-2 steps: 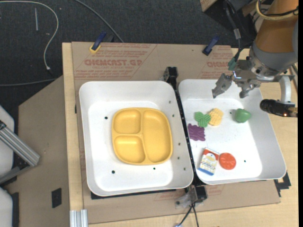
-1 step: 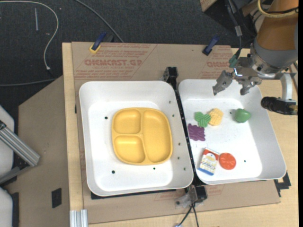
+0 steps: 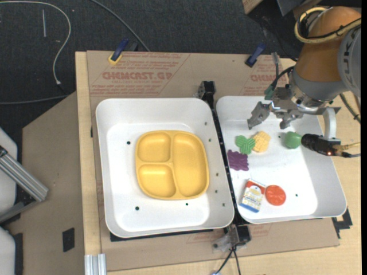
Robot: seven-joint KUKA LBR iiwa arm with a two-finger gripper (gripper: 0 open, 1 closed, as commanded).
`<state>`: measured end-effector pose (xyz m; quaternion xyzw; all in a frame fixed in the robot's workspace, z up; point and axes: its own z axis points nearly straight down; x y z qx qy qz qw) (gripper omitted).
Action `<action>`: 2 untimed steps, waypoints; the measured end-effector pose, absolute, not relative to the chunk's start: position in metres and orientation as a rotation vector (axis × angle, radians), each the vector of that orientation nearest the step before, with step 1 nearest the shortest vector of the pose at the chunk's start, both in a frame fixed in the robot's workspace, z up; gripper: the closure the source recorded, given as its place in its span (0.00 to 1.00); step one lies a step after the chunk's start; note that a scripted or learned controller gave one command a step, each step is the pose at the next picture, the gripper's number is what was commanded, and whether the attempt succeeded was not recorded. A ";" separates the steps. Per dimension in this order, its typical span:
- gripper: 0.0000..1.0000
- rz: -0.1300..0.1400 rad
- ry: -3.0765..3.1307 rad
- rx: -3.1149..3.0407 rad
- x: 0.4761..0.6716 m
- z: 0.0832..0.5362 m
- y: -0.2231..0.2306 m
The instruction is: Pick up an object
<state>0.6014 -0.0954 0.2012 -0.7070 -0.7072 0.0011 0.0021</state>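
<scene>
Scanning left to right, you see: yellow divided plate (image 3: pixel 171 164) in left bin (image 3: pixel 112 116). Right bin (image 3: pixel 327 182) holds purple toy (image 3: pixel 238 160), green leafy toy (image 3: pixel 246 144), yellow corn toy (image 3: pixel 261 141), snack packet (image 3: pixel 252 196), orange disc (image 3: pixel 275 195), green ball (image 3: pixel 292 140). Gripper (image 3: pixel 275 112) hovers above bin's far end, fingers spread, nothing between them. Nearest target, corn toy: just below gripper, slightly toward you.

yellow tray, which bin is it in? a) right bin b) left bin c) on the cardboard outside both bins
b: the yellow tray lies flat in the middle of the left bin, while the small toys sit in the right bin.
</scene>
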 end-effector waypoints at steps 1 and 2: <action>0.00 0.006 -2.217 -2.217 0.596 0.157 -0.091; 0.00 0.003 -2.219 -2.219 0.589 0.097 -0.092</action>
